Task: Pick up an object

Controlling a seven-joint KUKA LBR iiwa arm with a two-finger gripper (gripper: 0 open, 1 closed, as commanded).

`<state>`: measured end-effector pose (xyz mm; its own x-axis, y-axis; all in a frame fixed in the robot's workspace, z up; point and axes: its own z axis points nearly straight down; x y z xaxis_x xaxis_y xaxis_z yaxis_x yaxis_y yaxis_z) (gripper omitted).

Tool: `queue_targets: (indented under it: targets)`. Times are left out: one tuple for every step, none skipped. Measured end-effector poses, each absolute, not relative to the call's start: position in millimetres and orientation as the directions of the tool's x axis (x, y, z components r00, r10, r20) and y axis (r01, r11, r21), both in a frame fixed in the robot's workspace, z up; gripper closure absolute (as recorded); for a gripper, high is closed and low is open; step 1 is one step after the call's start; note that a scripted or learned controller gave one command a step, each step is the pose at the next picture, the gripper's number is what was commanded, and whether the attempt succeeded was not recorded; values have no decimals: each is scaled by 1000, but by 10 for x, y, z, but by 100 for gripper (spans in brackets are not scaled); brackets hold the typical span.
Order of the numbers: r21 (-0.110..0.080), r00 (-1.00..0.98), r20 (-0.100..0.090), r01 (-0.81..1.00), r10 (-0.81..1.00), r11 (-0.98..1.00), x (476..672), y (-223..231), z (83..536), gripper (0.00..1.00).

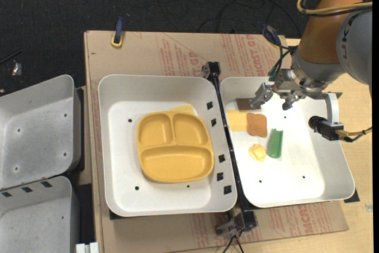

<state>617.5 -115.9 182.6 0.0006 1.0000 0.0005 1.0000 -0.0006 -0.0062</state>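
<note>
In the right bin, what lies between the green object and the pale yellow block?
In the camera view, the brown square piece lies between the green object and the pale yellow block, touching the block's right edge. Below it sits a small yellow piece.

The arm [334, 26] is cut off at the right edge; a dark object [241, 104] sits partly hidden behind the gripper [273, 99].

The cardboard-topped bench [154, 47] bears 2 white bins [115, 127], with perhaps a blue clamp [118, 32] at its edge.
</note>
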Motion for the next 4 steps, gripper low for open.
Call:
queue_targets:
  targets:
    - [-6,1,0,1000,1000,-1,6197,-1185,1192,0]
    - [-2,0,0,1000,1000,0,6193,-1177,905,0]
    - [2,1,-1,1000,1000,-1,6205,-1179,1033,100]
    - [5,-3,-1,1000,1000,3,6212,-1132,1660,100]
